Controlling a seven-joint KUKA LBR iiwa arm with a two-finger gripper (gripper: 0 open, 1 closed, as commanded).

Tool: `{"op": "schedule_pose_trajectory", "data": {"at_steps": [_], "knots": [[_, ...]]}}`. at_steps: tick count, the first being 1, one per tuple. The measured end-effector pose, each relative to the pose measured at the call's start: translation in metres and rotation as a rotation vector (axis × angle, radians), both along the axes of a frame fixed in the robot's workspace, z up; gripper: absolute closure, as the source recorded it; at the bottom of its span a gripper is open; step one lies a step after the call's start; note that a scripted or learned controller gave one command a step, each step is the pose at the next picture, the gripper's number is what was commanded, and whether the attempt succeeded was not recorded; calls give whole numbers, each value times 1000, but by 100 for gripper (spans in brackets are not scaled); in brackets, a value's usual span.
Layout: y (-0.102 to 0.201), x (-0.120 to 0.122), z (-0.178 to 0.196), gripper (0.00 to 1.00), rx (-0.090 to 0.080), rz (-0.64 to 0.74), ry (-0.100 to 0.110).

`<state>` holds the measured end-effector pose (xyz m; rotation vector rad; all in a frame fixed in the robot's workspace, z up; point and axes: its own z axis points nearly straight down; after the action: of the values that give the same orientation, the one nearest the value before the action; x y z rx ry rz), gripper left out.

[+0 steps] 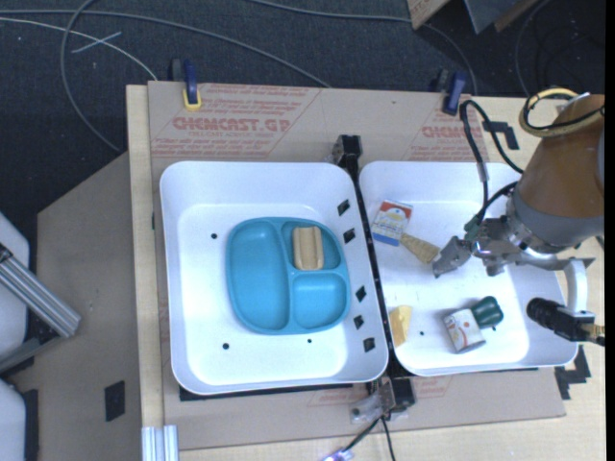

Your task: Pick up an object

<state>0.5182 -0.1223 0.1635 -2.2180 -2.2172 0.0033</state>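
Observation:
Several small objects lie in the right bin. A red, white and blue carton sits near its left wall, with a tan wedge just below it. A yellow piece rests at the front left corner. A white and red box touches a green object at the front. My gripper hangs over the middle of this bin, open, with nothing between its fingers. Its left fingertip is close to the tan wedge.
The left bin holds a blue divided plate with a tan block in its upper right compartment. A black divider strip runs between the bins. Black cables loop above the arm.

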Motion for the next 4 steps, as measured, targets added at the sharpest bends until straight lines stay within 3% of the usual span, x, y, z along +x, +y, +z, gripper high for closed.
{"op": "schedule_pose_trajectory", "data": {"at_steps": [1, 2, 4], "knots": [[0, -3, -43, 0, 1, 0, 2], [0, -2, -29, 100, 0, -1, -5], [0, 1, 78, 100, -4, 2, -13]]}}
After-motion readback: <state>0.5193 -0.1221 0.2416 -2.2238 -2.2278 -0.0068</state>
